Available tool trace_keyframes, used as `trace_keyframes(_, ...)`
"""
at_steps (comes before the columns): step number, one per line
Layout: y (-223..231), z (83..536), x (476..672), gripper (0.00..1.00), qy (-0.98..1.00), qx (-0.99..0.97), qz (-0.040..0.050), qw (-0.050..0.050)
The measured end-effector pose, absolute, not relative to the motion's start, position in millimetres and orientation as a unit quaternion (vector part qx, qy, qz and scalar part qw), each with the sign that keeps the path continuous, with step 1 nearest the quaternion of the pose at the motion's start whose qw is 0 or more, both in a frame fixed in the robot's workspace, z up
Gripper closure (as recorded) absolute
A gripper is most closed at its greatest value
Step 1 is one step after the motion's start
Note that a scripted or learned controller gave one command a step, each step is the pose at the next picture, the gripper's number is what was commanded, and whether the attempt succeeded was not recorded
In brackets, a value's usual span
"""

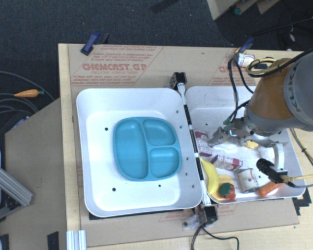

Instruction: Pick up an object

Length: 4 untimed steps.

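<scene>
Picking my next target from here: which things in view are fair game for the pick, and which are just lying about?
For the pick:
- yellow banana, right bin
- red-and-green toy
- orange carrot
- small packets
- gripper above them

Lying about:
- blue divided plate, left bin
- orange carrot on the floor
- blue clamp

Blue plate (146,148) in left bin (88,113)

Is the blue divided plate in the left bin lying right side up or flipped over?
Right side up: the blue divided plate lies flat with its three hollow compartments facing up.
</scene>
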<state>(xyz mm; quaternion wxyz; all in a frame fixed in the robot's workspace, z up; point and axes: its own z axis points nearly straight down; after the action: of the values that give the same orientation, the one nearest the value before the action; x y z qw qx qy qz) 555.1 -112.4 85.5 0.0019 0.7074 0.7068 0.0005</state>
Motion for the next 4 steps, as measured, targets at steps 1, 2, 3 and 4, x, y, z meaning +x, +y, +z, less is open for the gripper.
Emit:
trace_keyframes(1,-112.5,96.4,555.9,1.00,0.707,0.708,0.0011,0.003)
trace_keyframes(2,-113.3,96.4,555.8,0.00,0.706,0.708,0.0005,0.004)
trace_keyframes(3,-112.9,106.4,556.1,1.00,0.706,0.708,0.0011,0.004)
trace_keyframes(4,-112.8,106.1,556.0,0.00,0.706,0.708,0.0009,0.004)
